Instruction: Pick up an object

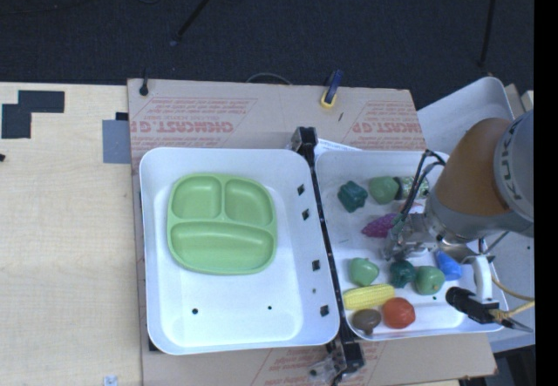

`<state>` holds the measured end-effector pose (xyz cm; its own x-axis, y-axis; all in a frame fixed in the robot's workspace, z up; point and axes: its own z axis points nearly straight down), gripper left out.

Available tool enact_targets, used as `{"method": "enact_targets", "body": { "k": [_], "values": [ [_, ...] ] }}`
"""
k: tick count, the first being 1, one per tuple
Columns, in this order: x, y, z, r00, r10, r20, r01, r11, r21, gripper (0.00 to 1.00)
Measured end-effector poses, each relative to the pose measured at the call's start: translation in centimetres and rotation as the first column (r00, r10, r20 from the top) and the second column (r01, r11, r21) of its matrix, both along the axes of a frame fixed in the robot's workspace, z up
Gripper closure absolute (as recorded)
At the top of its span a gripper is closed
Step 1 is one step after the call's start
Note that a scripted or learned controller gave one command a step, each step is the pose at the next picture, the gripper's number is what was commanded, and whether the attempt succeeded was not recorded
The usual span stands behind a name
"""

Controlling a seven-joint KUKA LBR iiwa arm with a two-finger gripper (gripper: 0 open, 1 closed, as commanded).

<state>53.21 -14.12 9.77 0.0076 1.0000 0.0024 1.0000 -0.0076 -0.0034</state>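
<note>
Lowest in frame, in the right bin, I logged a brown lump, a red tomato and a corn cob. Above them lay green pieces, a teal piece and a purple one. Gripper sat low at mid-right, among these toys; its opening and any hold I could not tell. Left bin carried a green divided plate.

The arm covers the right side of the right bin. The gripper hides part of a purple toy. A dark green toy sits partly under it.
</note>
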Motion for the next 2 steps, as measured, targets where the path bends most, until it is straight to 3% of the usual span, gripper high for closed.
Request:
{"method": "enact_targets", "body": {
  "k": [2],
  "values": [
    [0.6, -1.7, 10.4, 1.0, 0.003, 0.007, -0.003, 1.0, -0.004, 1.0]
  ]
}}
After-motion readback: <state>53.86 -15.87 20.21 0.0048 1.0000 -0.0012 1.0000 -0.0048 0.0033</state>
